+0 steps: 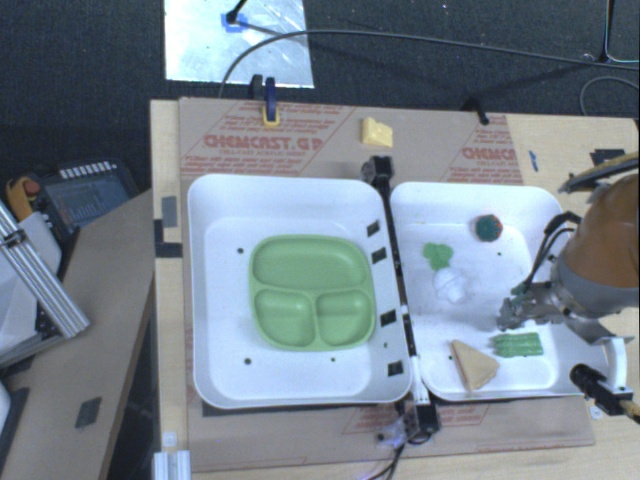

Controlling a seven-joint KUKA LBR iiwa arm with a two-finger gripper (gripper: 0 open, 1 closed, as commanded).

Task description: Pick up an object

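Tan wedge sits just below the hand, green flat piece right beside it; can't tell the hand's state.

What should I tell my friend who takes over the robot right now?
Gripper: low over the right bin, beside the flat green piece; I cannot tell if it is open or shut, and nothing shows in its grasp.
Right bin: dark green ball, light green lump, white lump, tan wedge, flat green piece.
Left bin: a green divided tray.
Done: no pick yet.
Left: grasp one object, probably the flat green piece, and lift it.
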